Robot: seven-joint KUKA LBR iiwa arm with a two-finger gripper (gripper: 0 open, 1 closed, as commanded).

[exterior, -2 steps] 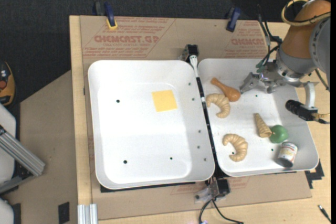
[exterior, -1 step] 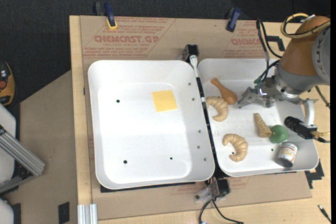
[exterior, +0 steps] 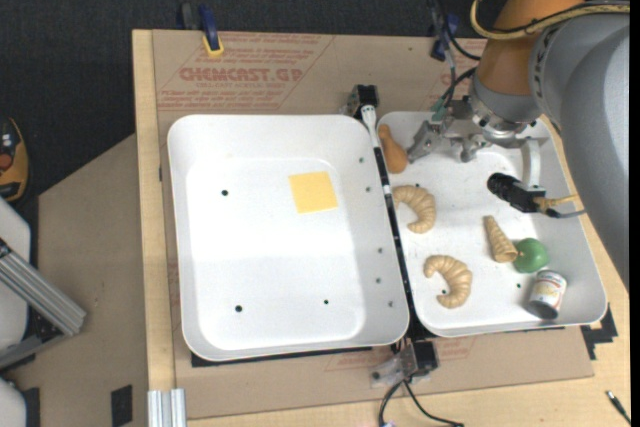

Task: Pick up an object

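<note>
- The pincer [exterior: 443,150] is low over the far end of the right bin [exterior: 490,315]. Its jaws look spread apart, with bare bin floor between them and nothing held.
- The closest thing to it, and probably the one to pick up, is the orange piece [exterior: 393,155]. This lies just left of the pincer, tucked into the bin's far left corner against the wall shared with the left bin [exterior: 260,265].
- The main risk is that corner. A jaw coming down on the wall side could hit the rim rather than slip past the piece, and the grasp would then close on nothing.
- The piece could also be nudged harder into the corner, or tip up against the wall, if only one jaw touches it.
- It is short, stubby, smooth and rounded, rather like a toy carrot. A pinch off its middle may squirt it out sideways.
- The upper croissant [exterior: 417,207] lies near it, on the near side. A drifting descent could knock that instead.
- The second croissant [exterior: 449,279], the cone [exterior: 497,238], the green ball [exterior: 530,255] and the small tin [exterior: 547,293] lie well apart from the pincer.
</note>
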